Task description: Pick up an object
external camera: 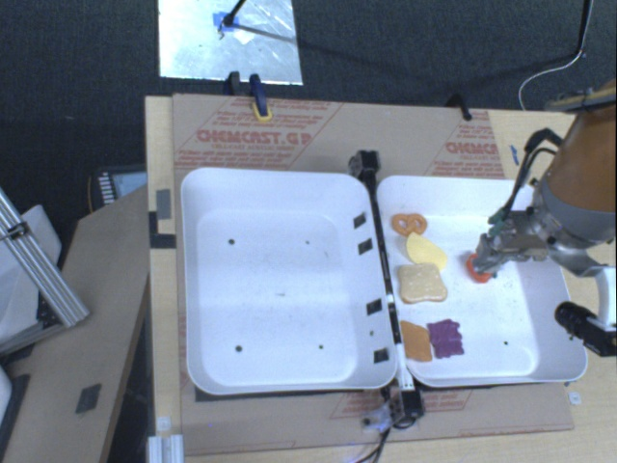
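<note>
Our gripper (pixel 487 258) sits low in the right bin (pixel 540 355), its tip right on a small red piece (pixel 478 269) that lies well to the right of the other items. We take that red piece as the thing to pick up: it stands apart from the rest, which gives us room around it. We cannot tell how the gripper is set, since the wrist hides its tip, and we cannot say that anything is held.

To the left of the red piece, near the divider between the bins, lie a pretzel (pixel 409 224) at the far end, then a yellow piece (pixel 427 251), then a slice of toast (pixel 421 283) touching it. Nearer to us sit an orange piece (pixel 415 340) and a purple piece (pixel 444 337) side by side. None of these crowds the red piece, so we judge the approach free. The left bin (pixel 202 258) lies beside the right one.
</note>
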Available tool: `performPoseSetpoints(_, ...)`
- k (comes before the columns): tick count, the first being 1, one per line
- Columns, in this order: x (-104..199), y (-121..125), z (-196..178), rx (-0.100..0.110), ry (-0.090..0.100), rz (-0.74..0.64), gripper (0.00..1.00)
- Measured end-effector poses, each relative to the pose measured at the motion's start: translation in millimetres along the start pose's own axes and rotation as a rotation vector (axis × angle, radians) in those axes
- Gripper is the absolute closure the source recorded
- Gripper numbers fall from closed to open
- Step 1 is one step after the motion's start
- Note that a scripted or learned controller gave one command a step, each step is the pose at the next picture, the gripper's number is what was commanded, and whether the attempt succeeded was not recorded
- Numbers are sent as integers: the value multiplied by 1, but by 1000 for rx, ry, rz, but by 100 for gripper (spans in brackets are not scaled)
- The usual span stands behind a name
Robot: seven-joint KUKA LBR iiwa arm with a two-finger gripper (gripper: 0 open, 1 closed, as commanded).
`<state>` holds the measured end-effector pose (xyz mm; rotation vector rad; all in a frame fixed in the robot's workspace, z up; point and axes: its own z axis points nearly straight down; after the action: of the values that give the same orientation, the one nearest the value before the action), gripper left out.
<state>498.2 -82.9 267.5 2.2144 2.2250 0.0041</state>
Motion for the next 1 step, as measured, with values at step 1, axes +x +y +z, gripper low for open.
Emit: performPoseSetpoints(1,36,17,-83,-9,0,-4,100)
